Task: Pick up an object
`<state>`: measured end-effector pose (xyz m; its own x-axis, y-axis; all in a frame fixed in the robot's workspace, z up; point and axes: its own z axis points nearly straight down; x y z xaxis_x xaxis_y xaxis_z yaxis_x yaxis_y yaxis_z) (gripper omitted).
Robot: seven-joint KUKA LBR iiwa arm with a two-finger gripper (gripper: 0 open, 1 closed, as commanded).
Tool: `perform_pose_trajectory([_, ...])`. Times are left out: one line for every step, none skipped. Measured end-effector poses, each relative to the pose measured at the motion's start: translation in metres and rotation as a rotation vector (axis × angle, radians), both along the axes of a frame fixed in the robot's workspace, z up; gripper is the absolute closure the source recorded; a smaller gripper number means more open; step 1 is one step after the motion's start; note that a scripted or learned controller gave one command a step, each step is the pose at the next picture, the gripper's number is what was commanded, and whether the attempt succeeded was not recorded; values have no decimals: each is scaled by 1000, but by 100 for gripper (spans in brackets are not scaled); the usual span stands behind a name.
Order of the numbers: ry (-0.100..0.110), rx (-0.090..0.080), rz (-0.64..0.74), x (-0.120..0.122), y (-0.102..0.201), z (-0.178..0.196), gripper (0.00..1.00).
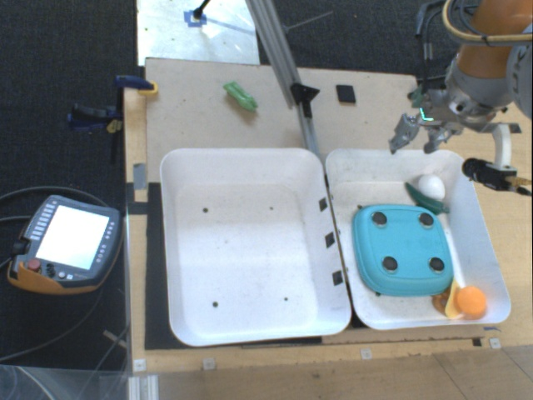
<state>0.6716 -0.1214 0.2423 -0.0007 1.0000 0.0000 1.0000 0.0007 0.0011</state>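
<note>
My gripper (420, 138) hangs over the far edge of the right bin (366, 173), its two fingers spread open with nothing between them. Below it in that bin lie a white ball (430, 187) resting on a dark green piece (419, 197), a large teal square lid with four dark studs (401, 251), and an orange ball (472, 301) on a yellow scrap near the front right corner. The white ball sits just in front of the gripper, a short way toward the bin's right side.
The left bin (179, 223) stands beside the right one. A green object (240, 96) lies on the bench behind the bins, near a slanted metal pole (279, 48) and a small black block (346, 94). A teach pendant (65, 244) rests on the floor at left.
</note>
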Motion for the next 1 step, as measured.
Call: perform_pose_trajectory([0,0,0,0,0,0,0])
